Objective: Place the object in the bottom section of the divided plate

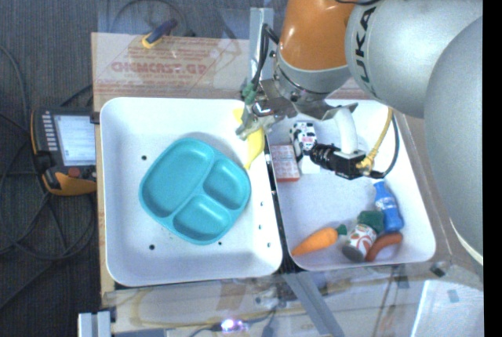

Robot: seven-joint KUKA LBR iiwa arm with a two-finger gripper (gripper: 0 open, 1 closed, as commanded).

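Note:
A light blue divided plate (pixel 196 188) with three sections lies in the left bin (pixel 125 249). My gripper (pixel 253 122) hangs over the left bin's far right corner, just above and to the right of the plate. A yellow object (pixel 255 147) sticks out below and beside the fingers and looks pinched between them. It hangs close to the wall between the two bins, off the plate's upper right rim. The plate's sections hold nothing.
The right bin (pixel 416 249) holds a red-and-white box (pixel 284 161), a carrot (pixel 315 240), a blue bottle (pixel 386 208), a small can (pixel 359 237), a red sausage (pixel 384 246) and a black-and-white item (pixel 303 135). A handheld device (pixel 63 143) lies left of the bins.

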